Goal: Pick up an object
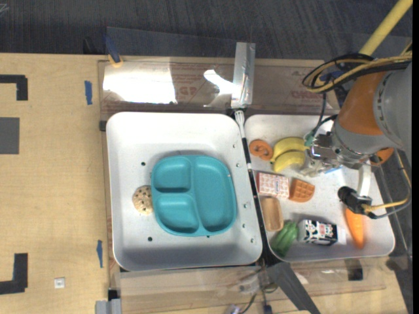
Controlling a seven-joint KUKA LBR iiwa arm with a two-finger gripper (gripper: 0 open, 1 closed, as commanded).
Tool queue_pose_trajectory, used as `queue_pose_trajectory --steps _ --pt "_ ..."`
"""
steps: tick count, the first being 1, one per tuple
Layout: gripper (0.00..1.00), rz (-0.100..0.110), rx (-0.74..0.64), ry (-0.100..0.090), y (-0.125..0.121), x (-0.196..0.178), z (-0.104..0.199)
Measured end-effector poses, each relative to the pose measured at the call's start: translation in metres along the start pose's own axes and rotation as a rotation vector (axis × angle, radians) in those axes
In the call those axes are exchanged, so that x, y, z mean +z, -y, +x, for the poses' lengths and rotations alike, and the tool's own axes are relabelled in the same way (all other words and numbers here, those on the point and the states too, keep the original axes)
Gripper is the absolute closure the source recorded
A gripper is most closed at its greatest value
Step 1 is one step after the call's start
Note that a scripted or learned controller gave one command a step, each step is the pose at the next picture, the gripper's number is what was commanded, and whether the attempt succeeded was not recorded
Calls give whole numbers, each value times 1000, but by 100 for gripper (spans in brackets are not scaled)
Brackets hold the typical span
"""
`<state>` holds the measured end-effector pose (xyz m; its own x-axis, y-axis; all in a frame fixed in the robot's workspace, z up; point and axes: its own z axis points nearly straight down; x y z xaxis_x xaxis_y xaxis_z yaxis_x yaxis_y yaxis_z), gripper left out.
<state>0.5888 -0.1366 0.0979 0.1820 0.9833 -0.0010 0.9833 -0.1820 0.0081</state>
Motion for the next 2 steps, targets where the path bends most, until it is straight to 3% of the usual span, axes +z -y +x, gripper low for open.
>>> queue_pose_trajectory --steps 1,2 --pt "0 2 0 0 0 1 0" --pt "0 6 44 -1 -33 12 -11"
